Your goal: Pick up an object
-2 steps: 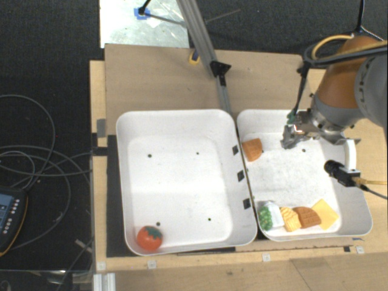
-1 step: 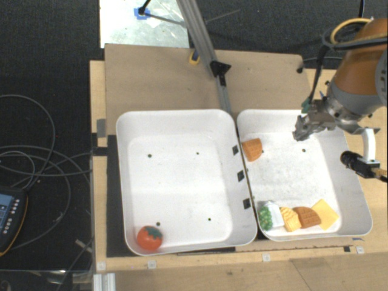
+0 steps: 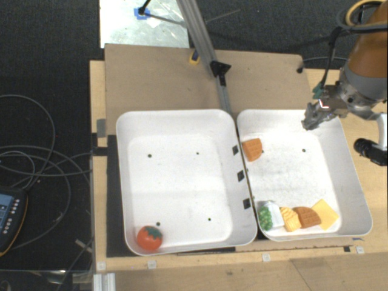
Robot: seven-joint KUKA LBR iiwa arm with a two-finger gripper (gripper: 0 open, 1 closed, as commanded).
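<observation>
My gripper [image 3: 310, 121] hangs over the far right part of the right bin [image 3: 345, 156], above its back rim, with nothing seen between its fingers. An orange block [image 3: 252, 149] lies at the left wall of the right bin. Along that bin's front edge sit a green piece [image 3: 265, 217], a yellow piece [image 3: 290, 219], a brown piece [image 3: 307, 216] and a yellow wedge [image 3: 325, 213]. A red tomato [image 3: 149, 237] rests in the front left corner of the left bin [image 3: 130, 162].
A grey pole [image 3: 200, 29] slants from the top down to the gap between the bins. Cables [image 3: 36, 156] and a handheld pendant [image 3: 9, 214] lie on the floor at the left. Black clips [image 3: 240, 175] join the bins.
</observation>
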